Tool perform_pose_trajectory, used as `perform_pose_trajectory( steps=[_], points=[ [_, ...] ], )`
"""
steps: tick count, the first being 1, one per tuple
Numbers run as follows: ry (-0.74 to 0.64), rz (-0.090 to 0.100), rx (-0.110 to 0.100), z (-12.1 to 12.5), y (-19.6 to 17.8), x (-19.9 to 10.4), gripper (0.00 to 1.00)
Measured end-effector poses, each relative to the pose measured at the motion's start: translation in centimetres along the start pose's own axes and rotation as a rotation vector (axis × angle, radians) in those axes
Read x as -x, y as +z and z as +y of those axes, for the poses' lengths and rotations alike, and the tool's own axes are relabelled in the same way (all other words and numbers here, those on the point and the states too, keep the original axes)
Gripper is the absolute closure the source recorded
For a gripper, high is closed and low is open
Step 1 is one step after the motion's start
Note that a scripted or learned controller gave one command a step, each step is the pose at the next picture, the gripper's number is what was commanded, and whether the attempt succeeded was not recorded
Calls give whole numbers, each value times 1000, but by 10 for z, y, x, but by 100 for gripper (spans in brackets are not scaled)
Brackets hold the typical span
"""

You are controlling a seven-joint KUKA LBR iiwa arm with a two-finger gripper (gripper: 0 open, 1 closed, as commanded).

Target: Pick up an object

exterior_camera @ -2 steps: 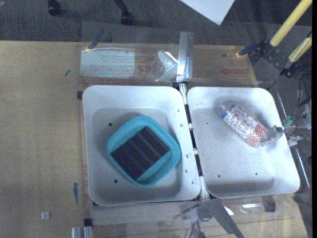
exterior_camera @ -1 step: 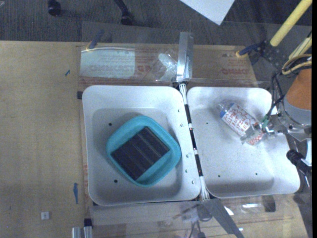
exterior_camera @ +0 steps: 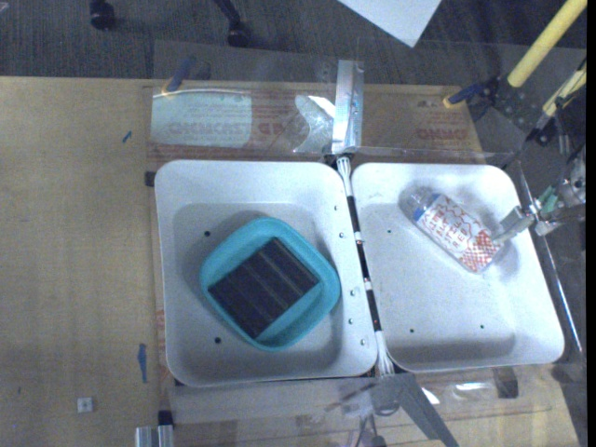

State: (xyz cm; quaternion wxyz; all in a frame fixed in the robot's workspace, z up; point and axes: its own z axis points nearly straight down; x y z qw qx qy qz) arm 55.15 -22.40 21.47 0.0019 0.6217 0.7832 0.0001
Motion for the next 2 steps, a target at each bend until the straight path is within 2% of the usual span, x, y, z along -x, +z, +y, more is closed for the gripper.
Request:
perform_pose_trajectory(
  steps=[1, 2],
  points=[
    [-78, 0, 1, 62, 57, -9, 0],
    [-152, -2, 4, 45, 118, -16, 0]
  ],
)
